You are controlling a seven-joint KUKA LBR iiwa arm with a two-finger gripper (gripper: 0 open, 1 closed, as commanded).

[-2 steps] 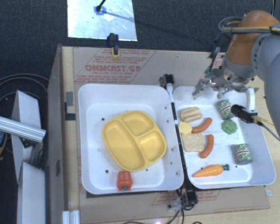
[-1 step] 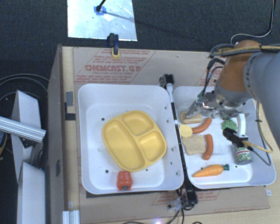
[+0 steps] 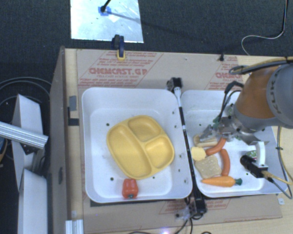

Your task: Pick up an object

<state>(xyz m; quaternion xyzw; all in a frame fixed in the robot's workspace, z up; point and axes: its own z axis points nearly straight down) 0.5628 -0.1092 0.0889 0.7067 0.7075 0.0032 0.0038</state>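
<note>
Objects to pick: several toy foods lie close together in the right bin [image 3: 205, 101], in its front left part.
Carrot: an orange carrot [image 3: 219, 181] with a green end lies flat near the front wall of the right bin.
Sausages: one red sausage [image 3: 225, 161] lies almost along the depth of the bin; a second red sausage [image 3: 215, 147] lies slanted just behind it.
Bread: a beige square slice [image 3: 208, 166] lies between the carrot and the sausages, touching the first sausage at its side.
Yellow piece: a small round yellow food [image 3: 198, 153] lies beside the dividing wall, just behind the bread.
Pale piece: a long pale bun-like thing [image 3: 205, 141] lies under the tip of the gripper.
Gripper: the gripper [image 3: 208, 130] is low over the pale piece and the slanted sausage; I cannot tell how its tips stand, and nothing is clearly seen held.
Arm: the grey arm [image 3: 278, 96] with the orange band enters from the right, over the right bin.
Left bin: the left bin [image 3: 102, 101] holds a yellow divided plate [image 3: 139, 146] in the middle and a red pepper [image 3: 130, 188] near the front wall, well apart from the gripper.
Bench: a brown cardboard sheet [image 3: 127, 67] lies under both bins.
</note>
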